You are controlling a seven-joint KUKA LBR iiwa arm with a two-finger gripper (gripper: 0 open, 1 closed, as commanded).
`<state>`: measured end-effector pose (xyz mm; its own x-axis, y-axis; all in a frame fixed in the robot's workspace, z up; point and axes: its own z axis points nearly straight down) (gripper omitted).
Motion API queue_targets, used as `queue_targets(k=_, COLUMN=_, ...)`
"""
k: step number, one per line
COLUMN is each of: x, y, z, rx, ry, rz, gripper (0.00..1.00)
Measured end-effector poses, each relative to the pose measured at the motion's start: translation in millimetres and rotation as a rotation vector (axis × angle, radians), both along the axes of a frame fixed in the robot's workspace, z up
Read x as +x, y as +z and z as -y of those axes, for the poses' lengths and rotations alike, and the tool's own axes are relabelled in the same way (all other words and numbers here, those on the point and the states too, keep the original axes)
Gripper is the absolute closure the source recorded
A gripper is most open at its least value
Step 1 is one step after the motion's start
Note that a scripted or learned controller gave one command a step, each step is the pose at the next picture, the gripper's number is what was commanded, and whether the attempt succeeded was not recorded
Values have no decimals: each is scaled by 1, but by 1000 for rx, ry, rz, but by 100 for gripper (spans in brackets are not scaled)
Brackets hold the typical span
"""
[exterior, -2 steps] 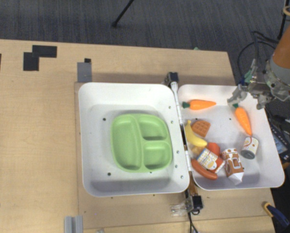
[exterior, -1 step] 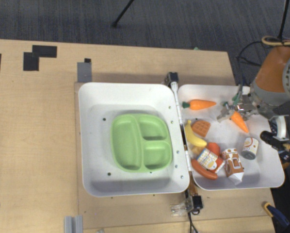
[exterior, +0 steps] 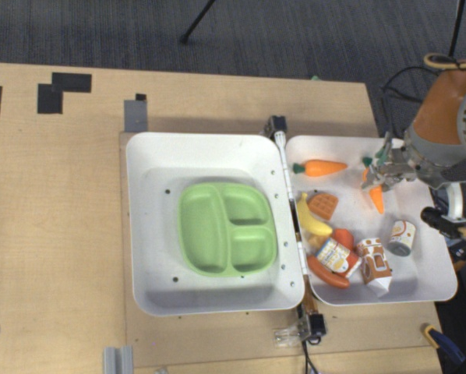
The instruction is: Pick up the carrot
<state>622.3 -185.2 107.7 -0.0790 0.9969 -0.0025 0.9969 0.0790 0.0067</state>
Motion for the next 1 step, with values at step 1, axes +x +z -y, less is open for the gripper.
queue_targets(k=1, x=3, y=48, z=-38, rx=4, ry=-410, rz=-5, gripper=100)
